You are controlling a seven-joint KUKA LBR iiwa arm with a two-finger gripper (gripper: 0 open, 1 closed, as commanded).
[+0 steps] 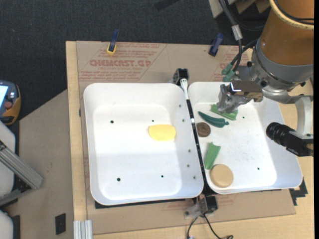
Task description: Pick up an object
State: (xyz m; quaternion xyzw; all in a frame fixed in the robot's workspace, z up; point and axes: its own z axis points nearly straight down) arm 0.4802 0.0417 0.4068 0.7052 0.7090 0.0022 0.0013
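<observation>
My gripper (229, 103) hangs low over the back of the right bin (279, 183). It sits right above a light green piece (227, 113), and whether it touches that piece is hidden. A dark green pod (213, 118) lies just in front of it. Near the bin's left wall there are a brown disc (203, 129), a green block (212, 155) and a tan round piece (221, 175). A yellow lump (162, 132) lies alone in the middle of the left bin (99, 183).
The two bins meet along a ridge (192, 128) with a black clip at each end. Both stand on a cardboard sheet (124, 61) held by blue clamps at the back. The right bin's floor on its right half is bare.
</observation>
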